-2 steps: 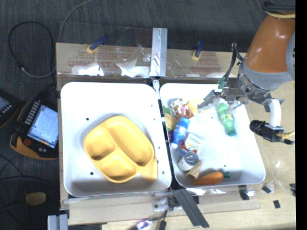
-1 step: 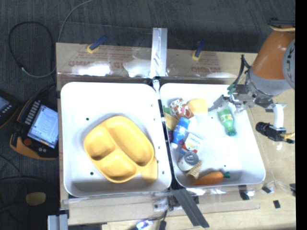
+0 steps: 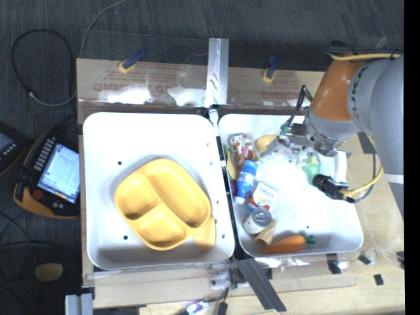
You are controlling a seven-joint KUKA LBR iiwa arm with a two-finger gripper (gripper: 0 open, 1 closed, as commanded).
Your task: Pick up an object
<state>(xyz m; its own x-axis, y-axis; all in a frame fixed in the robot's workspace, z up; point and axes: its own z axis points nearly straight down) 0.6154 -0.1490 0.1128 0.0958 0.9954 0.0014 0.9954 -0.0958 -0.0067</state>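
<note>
Hovering over the right bin's point(image 3: 348, 238) far side with its grip state impossible to tell, the gripper point(image 3: 296, 143) sits nearest the yellow lemon point(image 3: 265, 142), which looks light, rigid and smooth, best pinched across its middle.

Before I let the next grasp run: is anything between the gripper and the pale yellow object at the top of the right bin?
Nothing visible. The gripper sits just right of the pale yellow object, with bare bin floor nearby.
</note>
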